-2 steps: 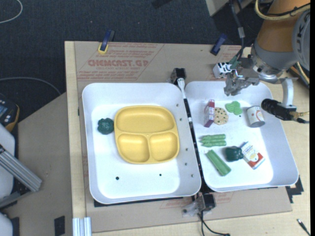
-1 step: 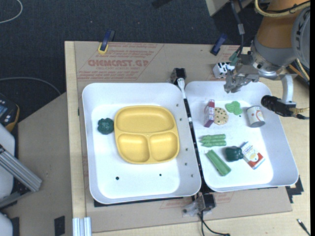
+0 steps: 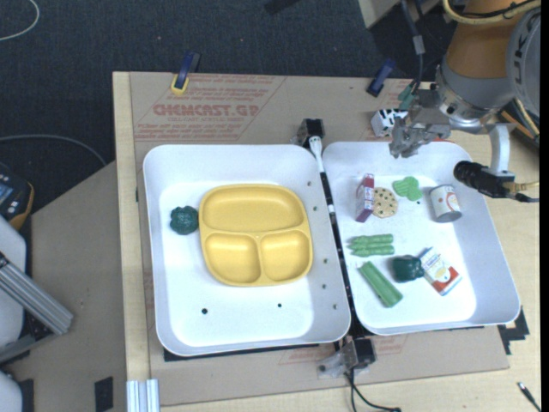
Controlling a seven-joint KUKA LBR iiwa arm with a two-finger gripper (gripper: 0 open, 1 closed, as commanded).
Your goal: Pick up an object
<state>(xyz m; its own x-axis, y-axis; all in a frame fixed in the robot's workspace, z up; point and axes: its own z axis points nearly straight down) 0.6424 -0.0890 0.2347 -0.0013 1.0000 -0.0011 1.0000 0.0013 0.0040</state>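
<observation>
The grey two-finger gripper (image 3: 407,147) hangs over the far rim of the right white bin (image 3: 497,256) (whether it holds anything cannot be told), near the small leafy green toy piece (image 3: 407,187) inside.

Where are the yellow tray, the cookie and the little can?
yellow tray (image 3: 255,230): camera view, on the ridge between its compartments.
cookie (image 3: 384,201): camera view, on its speckled face.
little can (image 3: 444,202): camera view, on its side.
</observation>
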